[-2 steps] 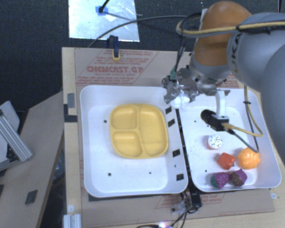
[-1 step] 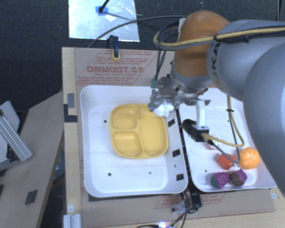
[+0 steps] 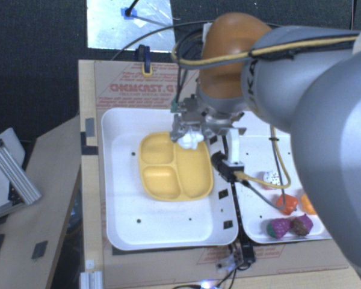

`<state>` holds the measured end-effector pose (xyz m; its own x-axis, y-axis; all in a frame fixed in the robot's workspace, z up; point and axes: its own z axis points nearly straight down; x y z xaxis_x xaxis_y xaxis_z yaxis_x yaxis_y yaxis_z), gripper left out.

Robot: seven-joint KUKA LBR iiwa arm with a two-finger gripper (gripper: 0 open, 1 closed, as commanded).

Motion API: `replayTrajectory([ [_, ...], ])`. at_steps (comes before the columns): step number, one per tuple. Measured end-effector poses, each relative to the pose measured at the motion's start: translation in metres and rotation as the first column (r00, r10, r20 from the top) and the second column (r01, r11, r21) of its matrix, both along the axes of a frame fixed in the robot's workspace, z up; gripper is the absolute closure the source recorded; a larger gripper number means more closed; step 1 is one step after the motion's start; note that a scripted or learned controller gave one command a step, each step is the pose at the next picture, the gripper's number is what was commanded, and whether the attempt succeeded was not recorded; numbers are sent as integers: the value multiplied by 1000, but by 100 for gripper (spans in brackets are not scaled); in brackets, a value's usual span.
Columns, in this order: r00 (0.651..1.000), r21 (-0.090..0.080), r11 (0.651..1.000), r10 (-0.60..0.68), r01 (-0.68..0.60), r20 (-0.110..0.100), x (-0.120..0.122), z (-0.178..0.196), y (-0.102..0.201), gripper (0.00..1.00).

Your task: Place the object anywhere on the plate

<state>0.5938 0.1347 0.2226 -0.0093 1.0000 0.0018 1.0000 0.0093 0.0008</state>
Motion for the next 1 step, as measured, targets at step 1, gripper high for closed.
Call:
replayTrajectory([
  [1,1000,-1,1000,-5,5,0,1,0,-3,0],
])
